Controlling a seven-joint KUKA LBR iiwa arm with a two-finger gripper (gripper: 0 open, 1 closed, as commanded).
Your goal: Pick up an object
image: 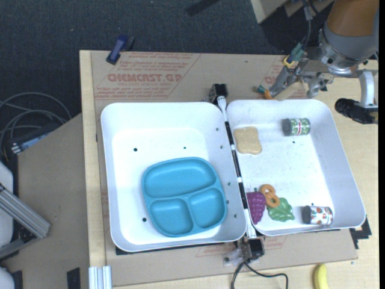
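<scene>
The right bin [337, 161] holds several small items. A green can [296, 126] lies near its far edge, with a tan slice of toast [247, 140] to its left. At the near edge are purple grapes [255, 205], an orange ring [268, 194], a green leafy piece [281, 211] and a small can on its side [317, 214]. My gripper [293, 89] hangs over the bin's far rim, just beyond the green can. It is open, with nothing between its fingers.
A blue divided plate [183, 195] lies in the left bin [120, 137]. A black clip [219, 92] sits where the bins meet at the far side. A blue object [120, 49] rests at the bench's far left corner. A yellow piece [321, 277] lies at the near right.
</scene>
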